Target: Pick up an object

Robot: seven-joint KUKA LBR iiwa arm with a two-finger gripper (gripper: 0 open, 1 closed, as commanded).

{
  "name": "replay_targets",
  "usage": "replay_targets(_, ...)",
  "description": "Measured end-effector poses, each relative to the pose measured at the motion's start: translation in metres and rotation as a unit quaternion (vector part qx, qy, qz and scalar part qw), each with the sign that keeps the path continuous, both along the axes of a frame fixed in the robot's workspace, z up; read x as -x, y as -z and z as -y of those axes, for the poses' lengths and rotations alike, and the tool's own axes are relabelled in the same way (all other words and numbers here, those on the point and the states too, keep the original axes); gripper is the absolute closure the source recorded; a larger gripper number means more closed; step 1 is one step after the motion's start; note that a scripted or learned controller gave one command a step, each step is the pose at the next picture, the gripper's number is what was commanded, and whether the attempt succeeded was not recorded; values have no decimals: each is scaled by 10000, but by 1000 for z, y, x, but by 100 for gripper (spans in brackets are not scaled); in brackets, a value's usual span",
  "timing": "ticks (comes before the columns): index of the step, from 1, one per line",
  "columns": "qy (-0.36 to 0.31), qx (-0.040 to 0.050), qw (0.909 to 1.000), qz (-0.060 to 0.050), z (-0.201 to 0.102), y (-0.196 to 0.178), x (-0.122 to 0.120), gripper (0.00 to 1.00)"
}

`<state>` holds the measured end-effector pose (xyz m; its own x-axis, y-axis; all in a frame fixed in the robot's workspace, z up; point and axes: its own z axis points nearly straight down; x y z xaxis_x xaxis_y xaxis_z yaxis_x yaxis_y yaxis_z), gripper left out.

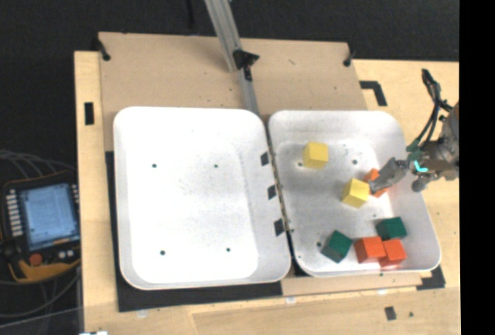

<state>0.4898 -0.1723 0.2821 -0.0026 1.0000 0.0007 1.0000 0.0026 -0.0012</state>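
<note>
White bins: two shallow trays side by side on the tan bench (216, 70).
Left bin (189, 198): bare floor, a few dark specks.
Right bin (340, 128): holds every block.
Yellow blocks: one (315, 155) at 11 o'clock in the right bin, another (356, 193) near its centre.
Green blocks: one (336, 245) at 6 o'clock, one (391, 227) at 4 o'clock.
Orange blocks: a pair (380, 250) touching at 5 o'clock.
Small orange piece (377, 182): just beside the central yellow block, at the gripper's tip.
Gripper (390, 175): reaching in at 3 o'clock; whether it is parted or clamped, I can't tell.
Handheld screen (45, 217): at 9 o'clock off the bench, writing too small to read.
</note>
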Motion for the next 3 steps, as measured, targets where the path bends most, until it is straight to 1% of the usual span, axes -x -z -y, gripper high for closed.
replay_targets(1,11,6,10000,22,0,-2,-1,0)
replay_targets(3,33,6,10000,11,-11,85,-11,0)
